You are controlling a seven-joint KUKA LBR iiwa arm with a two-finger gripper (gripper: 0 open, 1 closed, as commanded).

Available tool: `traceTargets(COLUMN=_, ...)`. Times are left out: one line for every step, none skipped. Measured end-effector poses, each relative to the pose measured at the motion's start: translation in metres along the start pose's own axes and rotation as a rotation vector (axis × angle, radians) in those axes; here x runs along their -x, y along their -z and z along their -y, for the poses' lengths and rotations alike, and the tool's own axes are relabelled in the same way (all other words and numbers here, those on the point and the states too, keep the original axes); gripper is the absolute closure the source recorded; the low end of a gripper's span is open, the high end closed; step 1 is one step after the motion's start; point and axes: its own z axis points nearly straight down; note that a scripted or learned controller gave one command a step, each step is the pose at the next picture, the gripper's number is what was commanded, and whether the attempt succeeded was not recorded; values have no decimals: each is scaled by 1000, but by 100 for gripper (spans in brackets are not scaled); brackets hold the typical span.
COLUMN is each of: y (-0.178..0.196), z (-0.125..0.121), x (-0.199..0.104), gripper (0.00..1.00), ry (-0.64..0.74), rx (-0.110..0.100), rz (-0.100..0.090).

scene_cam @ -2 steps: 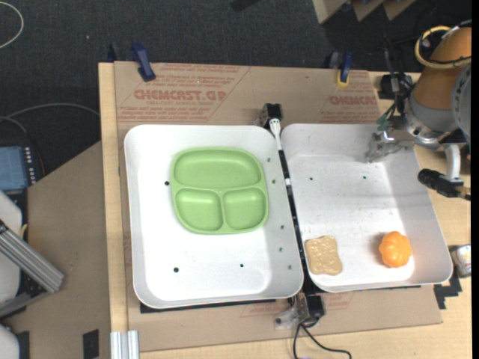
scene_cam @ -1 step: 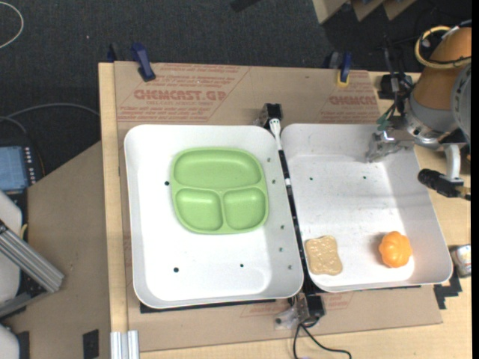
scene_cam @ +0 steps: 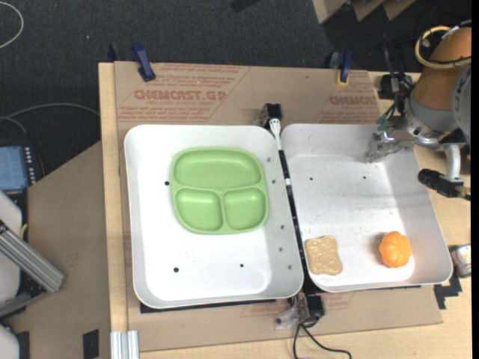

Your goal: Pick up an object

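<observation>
arm parked at far corner of right bin, nothing picked yet

i've got the gripper [scene_cam: 383, 144] sitting over the far right corner of the right bin [scene_cam: 352, 200], low near the floor. the tool's state i cannot tell from this angle, too small and blurred. nothing visible in it.

candidates are both at the near edge of that same bin: a tan flat piece [scene_cam: 324, 255], looks like a cracker or bread slice, in the near left corner right by the wall, and an orange object [scene_cam: 394, 249], rounded, toward the near right. the two are apart from each other and well apart from the gripper.

left bin [scene_cam: 150, 200] holds a green divided tray [scene_cam: 220, 190], lying flat, three compartments facing up, roughly centred.

my read: the arm is out of the way at the back, so both targets are unobstructed from above. the orange one sits clear of the walls, so it looks the easier grab. the tan piece is flat and hugs the corner, so finger clearance there looks poor and a miss is likely.
</observation>
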Motion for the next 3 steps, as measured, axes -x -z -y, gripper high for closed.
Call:
traceTargets(y=0, z=0, x=0, gripper=100, ry=0, rx=0, rz=0)
traceTargets(y=0, z=0, x=0, gripper=100, ry=0, rx=0, rz=0)
traceTargets(y=0, z=0, x=0, gripper=100, ry=0, rx=0, rz=0)
